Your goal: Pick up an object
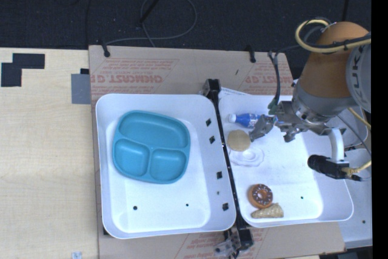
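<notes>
Camera view, arm: the grey arm with the orange band is reaching in from the right and is hanging over the right bin (339,206).
Pincer: the gripper (262,128) is pointing toward the left, low over the upper part of that bin; whether it is released or clenched, I cannot tell from here.
Nearest things: the small bottle with the blue part (245,119) is lying just beside the gripper, on its upper left, with its long axis running left to right; the round beige piece (239,141) is sitting just below and to the left.
Judgement: the coming move is probably turning on this short step to the left.
Other things: the donut (261,195) and the tan wedge (267,211) are lying well apart, near the front wall.
Left bin (115,215): it is holding the blue divided plate (151,147).
Surface and room: both bins are standing on cardboard (157,70) over a pale wooden bench (42,161); black cables (170,9) are lying on the dark floor behind.
</notes>
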Controlling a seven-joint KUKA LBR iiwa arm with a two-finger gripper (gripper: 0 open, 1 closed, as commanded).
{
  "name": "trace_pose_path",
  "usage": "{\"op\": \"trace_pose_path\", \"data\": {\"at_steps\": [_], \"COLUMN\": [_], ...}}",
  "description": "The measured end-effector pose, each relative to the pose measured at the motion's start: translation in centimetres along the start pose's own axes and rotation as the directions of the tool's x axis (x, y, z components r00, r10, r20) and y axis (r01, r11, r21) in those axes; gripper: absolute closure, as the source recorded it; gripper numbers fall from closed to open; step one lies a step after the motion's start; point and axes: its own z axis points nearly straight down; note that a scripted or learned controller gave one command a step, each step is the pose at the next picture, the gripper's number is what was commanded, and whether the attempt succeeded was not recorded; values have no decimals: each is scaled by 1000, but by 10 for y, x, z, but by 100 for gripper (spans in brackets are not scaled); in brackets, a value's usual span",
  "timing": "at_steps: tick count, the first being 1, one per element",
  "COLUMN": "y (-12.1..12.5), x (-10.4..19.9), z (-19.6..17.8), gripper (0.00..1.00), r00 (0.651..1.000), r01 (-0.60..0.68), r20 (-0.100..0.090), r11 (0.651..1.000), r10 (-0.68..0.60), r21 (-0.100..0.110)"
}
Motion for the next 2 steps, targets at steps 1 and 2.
{"op": "trace_pose_path", "data": {"at_steps": [1, 2], "y": [3, -3], "x": [0, -6], "z": [-7, 53], "gripper": [0, 0], "r00": [1000, 1000], "r01": [2, 1], "r20": [1, 0], "r11": [1000, 1000], "r10": [-2, -1], "r21": [-13, -7]}}
